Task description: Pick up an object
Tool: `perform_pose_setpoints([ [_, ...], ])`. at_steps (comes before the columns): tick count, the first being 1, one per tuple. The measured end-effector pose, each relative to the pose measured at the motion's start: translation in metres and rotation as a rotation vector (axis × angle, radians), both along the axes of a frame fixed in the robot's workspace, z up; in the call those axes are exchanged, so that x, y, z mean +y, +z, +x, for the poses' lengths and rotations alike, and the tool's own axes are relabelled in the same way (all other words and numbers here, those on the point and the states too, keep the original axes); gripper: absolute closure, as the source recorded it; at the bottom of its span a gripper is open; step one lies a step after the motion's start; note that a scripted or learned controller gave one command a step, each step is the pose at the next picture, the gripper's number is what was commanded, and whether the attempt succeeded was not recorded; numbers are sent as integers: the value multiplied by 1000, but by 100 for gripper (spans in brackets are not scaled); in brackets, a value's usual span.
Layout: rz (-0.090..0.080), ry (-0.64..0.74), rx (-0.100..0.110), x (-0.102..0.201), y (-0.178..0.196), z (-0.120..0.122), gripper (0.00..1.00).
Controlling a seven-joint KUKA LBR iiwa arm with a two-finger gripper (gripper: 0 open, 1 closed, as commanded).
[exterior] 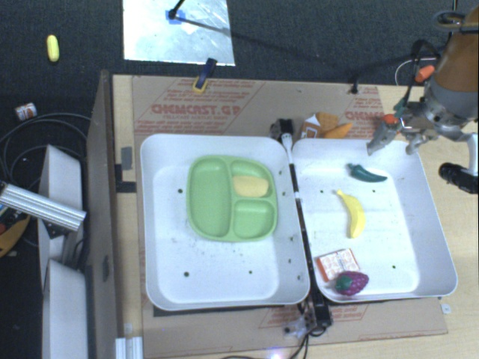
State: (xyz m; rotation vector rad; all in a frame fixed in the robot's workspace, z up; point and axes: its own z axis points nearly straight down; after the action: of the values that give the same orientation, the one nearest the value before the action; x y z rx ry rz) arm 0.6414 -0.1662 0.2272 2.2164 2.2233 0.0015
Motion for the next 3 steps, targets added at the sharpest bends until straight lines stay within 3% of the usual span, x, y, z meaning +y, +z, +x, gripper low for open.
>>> perform_pose_setpoints([
  [1,2,-3,3,1,-148,-8,0],
  [2,5,5,5,69,-144,-60,0],
  [3,-1,-5,4,33,-143,-86,0],
])
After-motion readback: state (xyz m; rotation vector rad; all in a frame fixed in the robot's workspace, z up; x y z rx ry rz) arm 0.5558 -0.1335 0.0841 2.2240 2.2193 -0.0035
